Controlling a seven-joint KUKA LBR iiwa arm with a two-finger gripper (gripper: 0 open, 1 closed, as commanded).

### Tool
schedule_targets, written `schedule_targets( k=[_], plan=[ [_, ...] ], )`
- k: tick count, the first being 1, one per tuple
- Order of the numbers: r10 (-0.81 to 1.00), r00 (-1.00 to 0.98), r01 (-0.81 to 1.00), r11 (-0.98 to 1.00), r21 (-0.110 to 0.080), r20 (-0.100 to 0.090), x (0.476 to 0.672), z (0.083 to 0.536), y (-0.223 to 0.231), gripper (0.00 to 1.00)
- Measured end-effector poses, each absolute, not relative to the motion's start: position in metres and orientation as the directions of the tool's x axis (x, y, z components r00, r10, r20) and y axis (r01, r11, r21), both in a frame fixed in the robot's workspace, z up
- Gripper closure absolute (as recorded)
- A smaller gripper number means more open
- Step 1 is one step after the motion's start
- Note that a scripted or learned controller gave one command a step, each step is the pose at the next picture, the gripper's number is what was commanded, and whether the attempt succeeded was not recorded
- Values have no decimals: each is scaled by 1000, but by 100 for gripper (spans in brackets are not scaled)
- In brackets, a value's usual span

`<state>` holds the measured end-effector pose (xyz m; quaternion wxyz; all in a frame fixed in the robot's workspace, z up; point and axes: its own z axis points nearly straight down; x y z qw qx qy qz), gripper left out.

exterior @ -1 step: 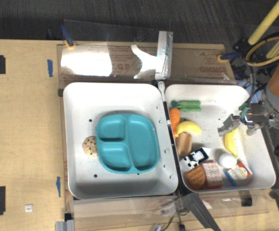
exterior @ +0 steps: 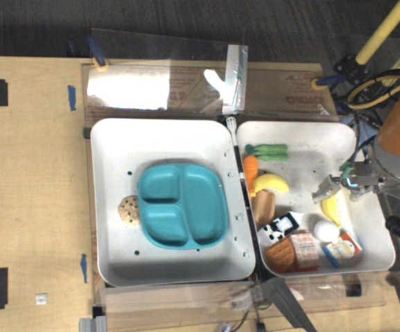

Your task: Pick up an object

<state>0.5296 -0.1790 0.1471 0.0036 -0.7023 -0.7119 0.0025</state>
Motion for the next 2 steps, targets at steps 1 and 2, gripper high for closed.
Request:
schedule_targets(
  k=[1, 2],
  plan=[
    [1000, 19, 1000, -19, -1, 1, 492, 176, -185, 0],
    [961, -276, 961, 276, 6, -3, 540, 88, -122, 0]
  ],
)
